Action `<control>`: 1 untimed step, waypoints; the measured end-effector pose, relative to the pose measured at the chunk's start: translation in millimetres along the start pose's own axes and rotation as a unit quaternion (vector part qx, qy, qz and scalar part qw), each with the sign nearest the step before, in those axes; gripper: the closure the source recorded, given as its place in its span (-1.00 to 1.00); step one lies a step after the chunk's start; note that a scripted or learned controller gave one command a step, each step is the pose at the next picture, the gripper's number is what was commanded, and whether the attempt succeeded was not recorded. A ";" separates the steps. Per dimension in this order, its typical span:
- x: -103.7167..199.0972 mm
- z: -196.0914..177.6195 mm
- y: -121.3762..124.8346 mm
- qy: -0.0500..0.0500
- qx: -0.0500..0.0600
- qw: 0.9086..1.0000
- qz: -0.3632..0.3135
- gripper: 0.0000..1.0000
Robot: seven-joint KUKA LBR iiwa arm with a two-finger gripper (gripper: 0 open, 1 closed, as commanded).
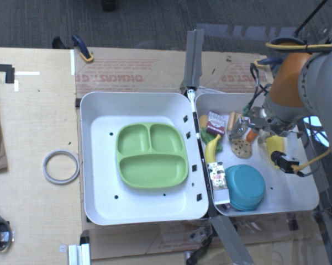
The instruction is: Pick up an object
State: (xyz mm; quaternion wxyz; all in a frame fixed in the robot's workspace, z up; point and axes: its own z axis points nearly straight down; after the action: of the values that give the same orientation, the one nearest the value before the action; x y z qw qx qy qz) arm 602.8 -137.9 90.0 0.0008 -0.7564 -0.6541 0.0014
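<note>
Plate [152,155] in left bin [94,148]; bowl [245,187] in right bin [295,195].

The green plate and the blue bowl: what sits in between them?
In the camera view, between the green plate and the blue bowl run the two bins' adjoining walls, then a small white carton beside the bowl.

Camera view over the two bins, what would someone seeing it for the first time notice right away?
Most likely the green divided plate, lying alone in the middle of the left bin. Next, the clutter in the right bin: a teal bowl at the near side, with a banana and small packets beside the divider. Above that bin's far right part hangs the grey arm with its orange band, its tool low among the items.
</note>
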 end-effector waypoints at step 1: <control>-36.8 -1.1 62.0 0.000 -0.001 1.000 -0.006 -1.00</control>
State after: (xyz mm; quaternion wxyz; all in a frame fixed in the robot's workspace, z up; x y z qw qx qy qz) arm 658.8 -183.3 91.0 0.0001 -0.7526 -0.6585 0.0011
